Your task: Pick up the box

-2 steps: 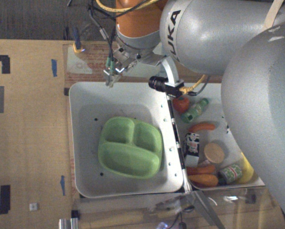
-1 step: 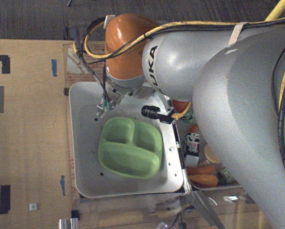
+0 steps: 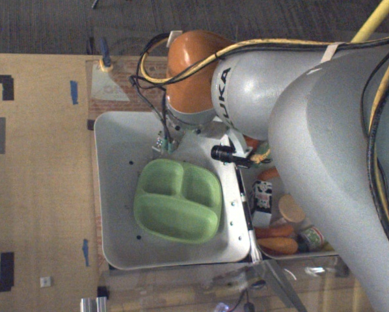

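White with black markings, the box (image 3: 263, 194) stands upright in the right bin (image 3: 311, 255); pincer (image 3: 163, 143) state unclear.

The grey arm (image 3: 324, 122) reaches in from the right, its bulk filling the right side of the view. Its orange band (image 3: 191, 67) sits above the wrist, with yellow and black cables looping around it. The gripper (image 3: 164, 142) hangs below the band, pointing down, partly hidden by the wrist.
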